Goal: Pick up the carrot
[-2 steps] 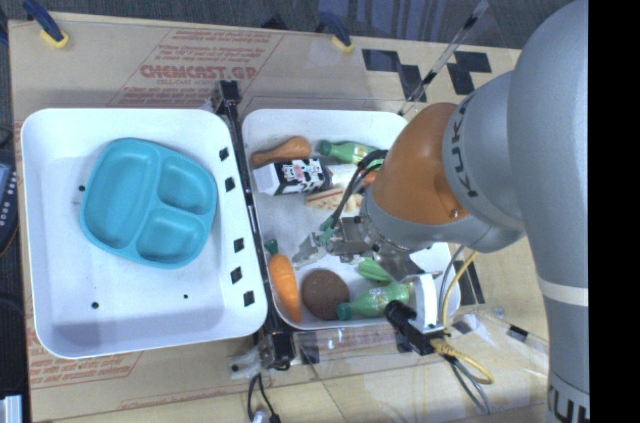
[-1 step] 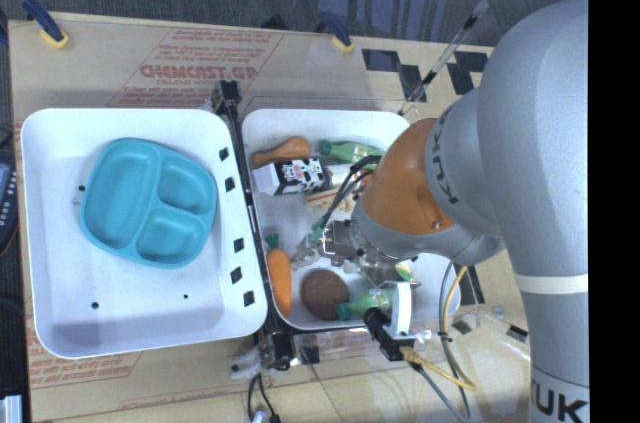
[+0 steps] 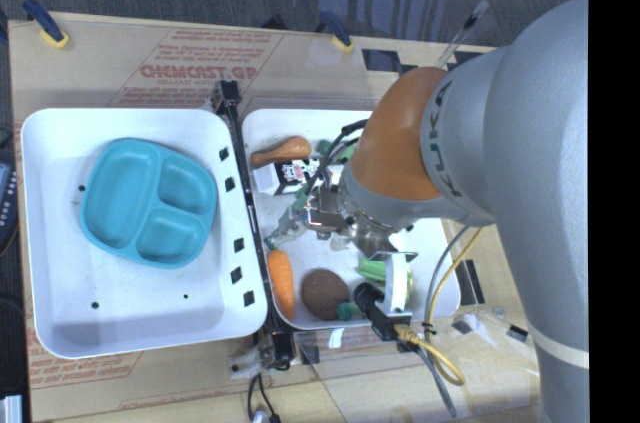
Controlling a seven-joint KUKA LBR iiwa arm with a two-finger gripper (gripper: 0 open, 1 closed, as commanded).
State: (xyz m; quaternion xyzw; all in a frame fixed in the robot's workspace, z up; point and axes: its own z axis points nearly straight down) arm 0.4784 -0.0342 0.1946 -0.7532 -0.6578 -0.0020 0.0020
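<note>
The 2 bins (image 3: 60,311) look like smooth white plastic; the blue plate (image 3: 148,201) at 9 o'clock is matt plastic; the carrot (image 3: 282,283) is slightly glossy.

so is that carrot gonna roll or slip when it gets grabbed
Probably somewhat. The carrot looks smooth, tapered and rounded, so it could slide along its length or roll aside. It lies against the right bin's left wall, beside a brown round item, which may limit rolling. It looks stiff.

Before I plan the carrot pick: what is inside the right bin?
The right bin holds the carrot near its left wall, a brown round item beside it, and a brown piece at the far end. The arm covers the rest.
</note>
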